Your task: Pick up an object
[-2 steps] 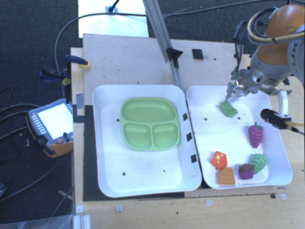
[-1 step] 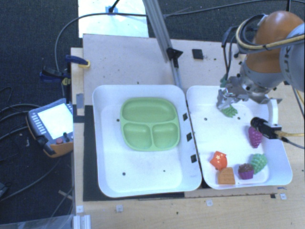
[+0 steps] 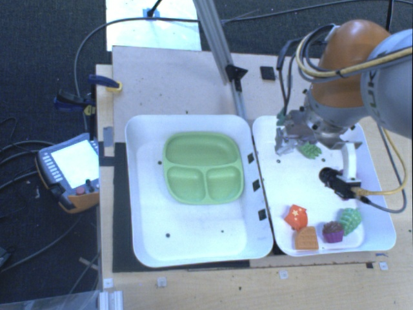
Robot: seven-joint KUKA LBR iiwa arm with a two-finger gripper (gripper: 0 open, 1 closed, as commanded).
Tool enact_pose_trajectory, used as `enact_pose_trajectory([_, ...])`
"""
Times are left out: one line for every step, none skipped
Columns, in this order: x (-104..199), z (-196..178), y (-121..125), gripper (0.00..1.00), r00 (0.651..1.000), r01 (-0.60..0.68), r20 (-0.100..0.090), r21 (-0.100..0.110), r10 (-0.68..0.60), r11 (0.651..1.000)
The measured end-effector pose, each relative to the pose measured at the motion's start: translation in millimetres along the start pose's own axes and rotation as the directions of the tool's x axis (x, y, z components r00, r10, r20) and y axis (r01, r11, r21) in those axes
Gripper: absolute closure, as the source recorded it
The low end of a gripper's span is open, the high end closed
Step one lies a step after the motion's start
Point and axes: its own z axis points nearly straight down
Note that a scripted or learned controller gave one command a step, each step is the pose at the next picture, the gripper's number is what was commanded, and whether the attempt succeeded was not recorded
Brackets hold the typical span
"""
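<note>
In the right-hand shallow white bin (image 3: pixel 377 173), near its far end, the grey metal two-finger gripper (image 3: pixel 284 148) hangs from the grey arm with its orange band (image 3: pixel 345 53); whether it is open or closed cannot be told from this angle; just beside it, toward the arm's side, lies a small green leafy toy (image 3: pixel 311 150), apparently touching or nearly touching the gripper, though nothing is seen between the fingers. At the near end of the same bin four small toys sit close together: a red-orange rounded piece with a yellow star (image 3: pixel 296 216), an orange block (image 3: pixel 306 238) just below it, a purple cupcake-like toy (image 3: pixel 333 231) beside the block, and a green bumpy toy (image 3: pixel 350 219) at the right. In the left white bin (image 3: pixel 145 237) rests a light green plastic divided plate (image 3: pixel 204 168) with three compartments.
</note>
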Motion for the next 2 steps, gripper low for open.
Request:
enact_pose_trajectory([58,5,-15,1.0,1.0,0.0,0.001,0.001,0.0,1.0])
enact_pose_trajectory([100,15,-45,1.0,1.0,-0.001,0.001,0.003,0.001,1.0])
